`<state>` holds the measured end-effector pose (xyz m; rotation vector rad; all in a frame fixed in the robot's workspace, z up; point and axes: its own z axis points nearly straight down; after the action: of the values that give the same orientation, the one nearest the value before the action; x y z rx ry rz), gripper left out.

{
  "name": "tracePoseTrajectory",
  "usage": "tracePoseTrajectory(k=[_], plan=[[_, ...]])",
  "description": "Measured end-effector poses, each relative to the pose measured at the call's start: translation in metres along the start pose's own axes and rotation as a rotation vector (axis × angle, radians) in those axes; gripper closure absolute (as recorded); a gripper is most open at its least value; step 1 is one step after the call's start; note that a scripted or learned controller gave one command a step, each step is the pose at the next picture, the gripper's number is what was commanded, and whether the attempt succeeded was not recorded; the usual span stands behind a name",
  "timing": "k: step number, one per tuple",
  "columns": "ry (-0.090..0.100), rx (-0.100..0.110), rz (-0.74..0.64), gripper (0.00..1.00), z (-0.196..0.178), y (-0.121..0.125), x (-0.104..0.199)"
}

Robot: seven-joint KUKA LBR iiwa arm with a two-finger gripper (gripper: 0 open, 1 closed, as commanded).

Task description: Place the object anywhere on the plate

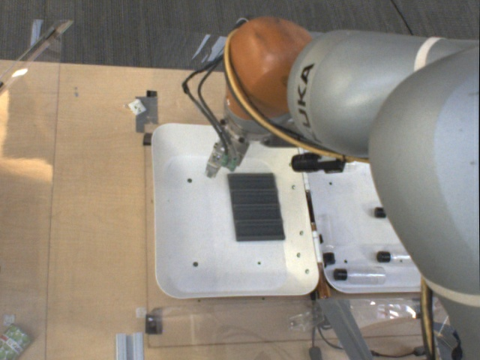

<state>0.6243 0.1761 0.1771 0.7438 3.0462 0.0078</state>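
A thick grey arm [390, 103] of smooth, matt metal comes in from the right of the frame and covers most of the upper right; its rounded orange band [262, 58] has a dull sheen, and thin black and yellow cables [201, 88] loop off its left side. Below the band the gripper [222, 160] pokes out over the upper part of the left bin [176, 261], a shallow white tray with rounded corners and a few small dark holes in its floor. Most of the gripper is hidden under the wrist, and whether it is spread or closed cannot be told. At its lower tip sits a small pale greenish piece [215, 164], too small and blurred to say whether it is the object or part of the tool. The plate [256, 206], a dark grey rectangular slab with fine ribs across it, lies flat near the middle of the left bin, just below and right of that tip. The right bin [352, 201] is largely covered by the arm; several small black bits [383, 256] show on its white floor. Both bins rest on a pale wood-grain worktop [82, 201], with dark ribbed carpet [112, 6] along the top of the frame
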Motion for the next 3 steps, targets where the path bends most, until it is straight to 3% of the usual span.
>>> tracePoseTrajectory(k=[1,2,3], plan=[[-0.001,-0.001,-0.133,1.0,-0.02,0.071,-0.005],[0.001,-0.001,-0.681,1.0,0.044,0.068,-0.002],[-0.002,-0.003,-1.338,1.0,0.025,0.034,0.067]])
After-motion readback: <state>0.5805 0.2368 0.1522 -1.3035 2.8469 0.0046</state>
